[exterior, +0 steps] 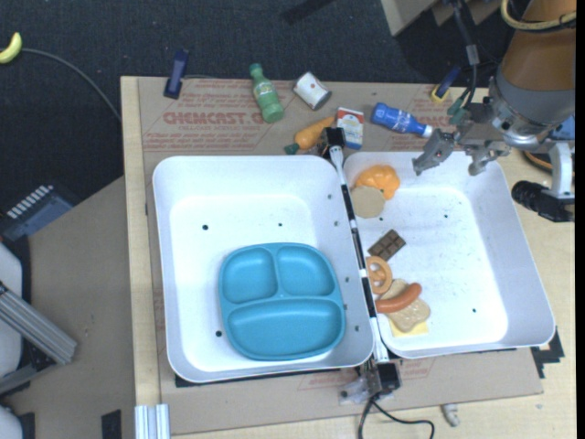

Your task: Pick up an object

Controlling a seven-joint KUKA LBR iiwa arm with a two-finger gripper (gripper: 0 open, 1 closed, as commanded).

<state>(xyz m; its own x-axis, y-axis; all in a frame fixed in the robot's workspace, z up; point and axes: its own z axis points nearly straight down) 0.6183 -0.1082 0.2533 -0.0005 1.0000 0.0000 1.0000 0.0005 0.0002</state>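
My gripper hangs spread and empty over the right bin's far rim, clear of the food crowding its left wall

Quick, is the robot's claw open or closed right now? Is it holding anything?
End effector: open, fingers spread, holding nothing, hovering over the far edge of the right bin.

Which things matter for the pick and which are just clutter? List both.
Job:
claw, open over the right bin
orange piece
chocolate bar
pretzel
sausage

Lying about:
blue tray in the left bin
green bottle
blue bottle
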